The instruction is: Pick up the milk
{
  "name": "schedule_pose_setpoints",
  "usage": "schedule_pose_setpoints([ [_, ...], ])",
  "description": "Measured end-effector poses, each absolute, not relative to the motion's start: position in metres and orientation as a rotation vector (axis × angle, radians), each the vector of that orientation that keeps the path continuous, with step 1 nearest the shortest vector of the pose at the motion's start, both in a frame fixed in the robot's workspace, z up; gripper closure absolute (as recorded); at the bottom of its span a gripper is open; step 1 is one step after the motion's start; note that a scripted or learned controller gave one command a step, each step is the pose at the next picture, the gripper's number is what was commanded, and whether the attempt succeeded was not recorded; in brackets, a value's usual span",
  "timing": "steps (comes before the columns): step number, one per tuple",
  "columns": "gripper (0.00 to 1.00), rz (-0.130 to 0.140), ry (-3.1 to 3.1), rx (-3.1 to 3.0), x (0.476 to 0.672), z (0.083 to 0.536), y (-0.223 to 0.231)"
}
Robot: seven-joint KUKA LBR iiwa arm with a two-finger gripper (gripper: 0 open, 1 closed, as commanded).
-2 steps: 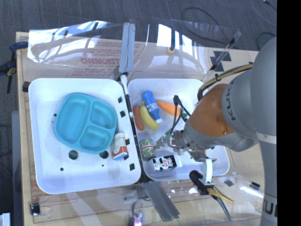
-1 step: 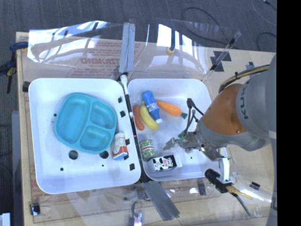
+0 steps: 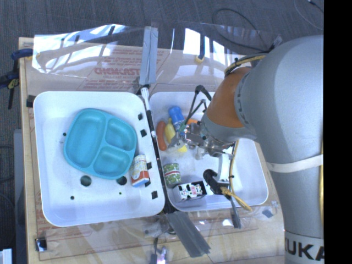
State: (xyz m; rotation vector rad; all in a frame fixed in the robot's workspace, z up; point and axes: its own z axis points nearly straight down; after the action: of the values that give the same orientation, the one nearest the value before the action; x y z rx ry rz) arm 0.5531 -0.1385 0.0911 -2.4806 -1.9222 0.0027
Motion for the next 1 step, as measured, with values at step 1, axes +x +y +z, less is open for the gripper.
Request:
schedule_pose_setpoints([
  [1,0.00,0.002,-1.613,-2.691,0.4891,0.0915,-0.1913],
])
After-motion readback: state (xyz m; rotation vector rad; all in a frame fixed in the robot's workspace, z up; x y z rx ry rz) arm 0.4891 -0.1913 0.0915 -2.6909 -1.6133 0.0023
